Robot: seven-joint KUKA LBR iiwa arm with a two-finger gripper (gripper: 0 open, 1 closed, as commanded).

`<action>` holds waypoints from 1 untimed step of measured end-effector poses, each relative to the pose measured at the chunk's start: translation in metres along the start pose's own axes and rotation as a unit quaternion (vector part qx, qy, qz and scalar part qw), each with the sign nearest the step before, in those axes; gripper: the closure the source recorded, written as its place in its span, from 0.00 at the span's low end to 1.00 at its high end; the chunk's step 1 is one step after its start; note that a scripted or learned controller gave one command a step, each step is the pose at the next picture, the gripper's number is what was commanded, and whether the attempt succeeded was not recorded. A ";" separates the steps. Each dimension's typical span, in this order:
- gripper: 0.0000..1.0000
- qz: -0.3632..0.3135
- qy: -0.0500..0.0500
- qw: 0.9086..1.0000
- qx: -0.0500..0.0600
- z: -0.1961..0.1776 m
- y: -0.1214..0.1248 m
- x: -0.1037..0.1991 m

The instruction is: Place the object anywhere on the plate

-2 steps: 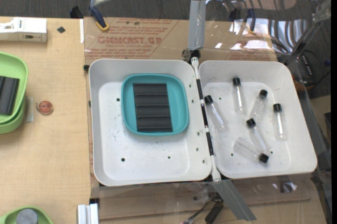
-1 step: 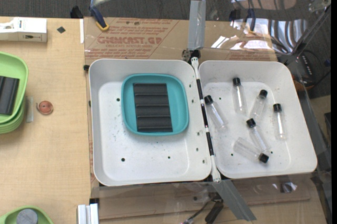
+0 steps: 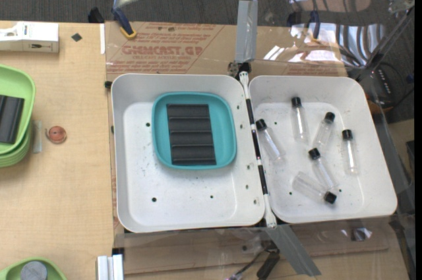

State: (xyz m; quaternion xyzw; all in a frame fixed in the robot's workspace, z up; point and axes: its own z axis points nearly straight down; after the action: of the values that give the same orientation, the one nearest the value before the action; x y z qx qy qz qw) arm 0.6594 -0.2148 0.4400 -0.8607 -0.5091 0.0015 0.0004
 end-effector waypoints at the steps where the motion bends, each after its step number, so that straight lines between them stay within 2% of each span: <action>1: 0.00 0.037 0.000 0.999 0.000 0.000 0.000 0.001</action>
State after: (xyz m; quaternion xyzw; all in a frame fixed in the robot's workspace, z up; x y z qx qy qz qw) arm 0.6594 -0.2138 0.4399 -0.8791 -0.4767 0.0016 0.0005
